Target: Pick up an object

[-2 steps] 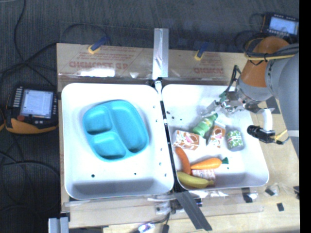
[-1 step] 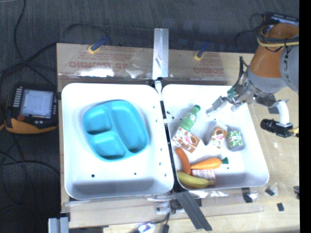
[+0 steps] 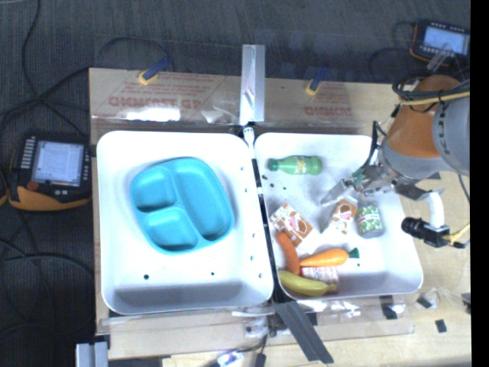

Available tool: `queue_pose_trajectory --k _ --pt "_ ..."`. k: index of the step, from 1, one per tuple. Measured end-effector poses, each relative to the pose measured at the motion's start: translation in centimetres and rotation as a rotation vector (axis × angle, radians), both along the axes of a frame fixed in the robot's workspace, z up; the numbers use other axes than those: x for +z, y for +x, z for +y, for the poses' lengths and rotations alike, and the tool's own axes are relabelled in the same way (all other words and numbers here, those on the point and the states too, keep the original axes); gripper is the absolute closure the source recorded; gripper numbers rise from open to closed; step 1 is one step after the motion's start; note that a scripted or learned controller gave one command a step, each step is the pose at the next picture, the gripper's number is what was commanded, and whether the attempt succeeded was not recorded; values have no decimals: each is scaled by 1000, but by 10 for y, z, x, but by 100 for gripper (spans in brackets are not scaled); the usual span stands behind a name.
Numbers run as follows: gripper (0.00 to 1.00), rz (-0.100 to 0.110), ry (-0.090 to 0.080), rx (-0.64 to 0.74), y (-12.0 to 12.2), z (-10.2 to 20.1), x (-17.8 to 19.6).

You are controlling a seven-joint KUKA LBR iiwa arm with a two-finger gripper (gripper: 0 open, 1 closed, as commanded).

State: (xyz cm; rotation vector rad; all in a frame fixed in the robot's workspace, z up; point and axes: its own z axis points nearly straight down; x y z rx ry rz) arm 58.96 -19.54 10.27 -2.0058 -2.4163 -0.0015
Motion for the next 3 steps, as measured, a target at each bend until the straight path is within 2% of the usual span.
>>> queue_pose_trajectory --k 1,2,3 --pt "0 -12 -6 17 -38 10 -13" --pt "100 -16 -5 17 -36 10 -3" --pt "100 1 -5 -79 37 20 105"
